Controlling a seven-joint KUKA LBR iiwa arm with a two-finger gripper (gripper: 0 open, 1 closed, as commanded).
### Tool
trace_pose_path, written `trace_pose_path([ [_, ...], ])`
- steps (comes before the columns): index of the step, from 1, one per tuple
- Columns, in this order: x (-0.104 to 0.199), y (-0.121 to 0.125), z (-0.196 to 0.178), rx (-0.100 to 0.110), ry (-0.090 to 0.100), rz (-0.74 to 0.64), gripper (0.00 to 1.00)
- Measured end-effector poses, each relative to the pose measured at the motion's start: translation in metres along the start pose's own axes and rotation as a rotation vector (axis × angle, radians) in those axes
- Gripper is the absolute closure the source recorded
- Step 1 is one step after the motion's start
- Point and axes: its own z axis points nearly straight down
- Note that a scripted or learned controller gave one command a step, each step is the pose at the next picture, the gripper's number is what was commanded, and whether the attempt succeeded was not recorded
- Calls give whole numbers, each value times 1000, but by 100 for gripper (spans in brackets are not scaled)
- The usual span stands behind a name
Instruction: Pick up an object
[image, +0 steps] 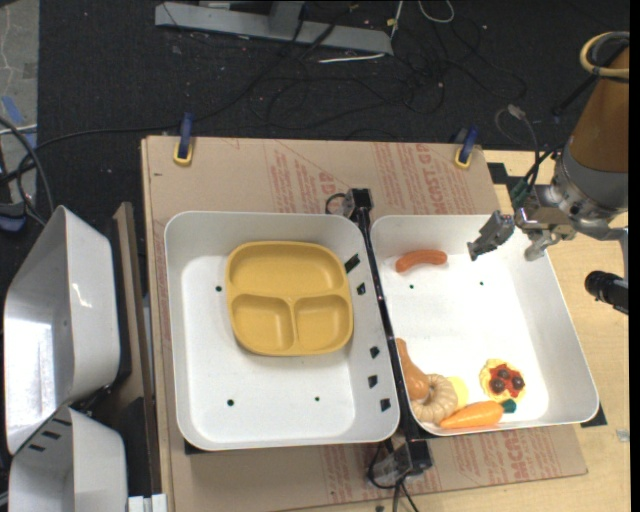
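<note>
In the right bin (540, 300), an orange sausage (421, 260) lies near the far left corner. Along the near wall sit a tan drumstick-shaped toy (409, 366), a curled beige pastry (436, 396), a carrot (470, 415) and a small tart with red and dark toppings (502, 379). My gripper (506, 246) hangs over the bin's far right part, to the right of the sausage and apart from it. Its two fingers stand open with nothing between them.
The left bin (200, 380) holds a yellow three-section plate (290, 297). A black divider (372, 310) runs between the bins. Yellow clamps (183, 150) (465, 152) sit at the board's far edge. White containers (55, 330) stand off the bench at left.
</note>
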Motion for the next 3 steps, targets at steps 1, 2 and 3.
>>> trace_pose_path([
  [1, 1, 5, 44, 4, 0, 1, 0],
  [2, -8, 6, 94, 5, 1, 3, 0],
  [3, -10, 11, 140, 4, 1, 2, 0],
])
